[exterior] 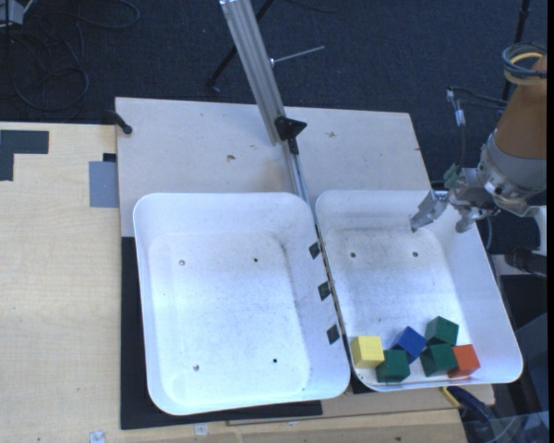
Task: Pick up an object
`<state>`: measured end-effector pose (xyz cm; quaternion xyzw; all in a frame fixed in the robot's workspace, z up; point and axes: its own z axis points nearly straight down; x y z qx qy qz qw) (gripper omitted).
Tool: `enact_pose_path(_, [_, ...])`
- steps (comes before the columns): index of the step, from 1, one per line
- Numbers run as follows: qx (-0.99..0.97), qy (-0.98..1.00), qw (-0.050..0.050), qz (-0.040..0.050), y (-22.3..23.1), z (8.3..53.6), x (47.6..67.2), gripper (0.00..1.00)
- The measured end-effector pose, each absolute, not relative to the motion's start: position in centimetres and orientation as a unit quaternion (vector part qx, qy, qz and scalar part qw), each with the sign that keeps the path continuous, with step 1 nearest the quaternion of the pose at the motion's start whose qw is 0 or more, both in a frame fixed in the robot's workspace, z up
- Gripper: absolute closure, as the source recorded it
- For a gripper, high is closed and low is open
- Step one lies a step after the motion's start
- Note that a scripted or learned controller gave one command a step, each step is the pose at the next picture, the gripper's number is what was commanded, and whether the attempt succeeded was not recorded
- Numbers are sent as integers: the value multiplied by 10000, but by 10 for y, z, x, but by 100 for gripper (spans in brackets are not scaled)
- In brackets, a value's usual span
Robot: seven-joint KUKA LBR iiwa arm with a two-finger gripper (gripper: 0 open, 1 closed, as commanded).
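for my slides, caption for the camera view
Gripper open above right bin, blocks clustered at its near edge.

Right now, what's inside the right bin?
The right bin holds a cluster at its near edge: a yellow block, blue block, three green blocks and an orange block. Anything beneath them is covered.

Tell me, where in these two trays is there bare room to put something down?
The left bin shows bare floor from wall to wall. In the right bin, the upper and middle floor below the gripper is free. Its near corner is crowded: yellow block, blue block, three green blocks, orange block.
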<state>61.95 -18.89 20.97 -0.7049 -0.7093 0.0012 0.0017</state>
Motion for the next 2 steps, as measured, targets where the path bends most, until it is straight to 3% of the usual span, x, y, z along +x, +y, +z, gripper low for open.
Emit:
enact_pose_path(1, [-7057,-7085,32,11,-149,217,565,0])
enact_pose_path(2, [-7070,-7072,52,28,-134,135,563,0])
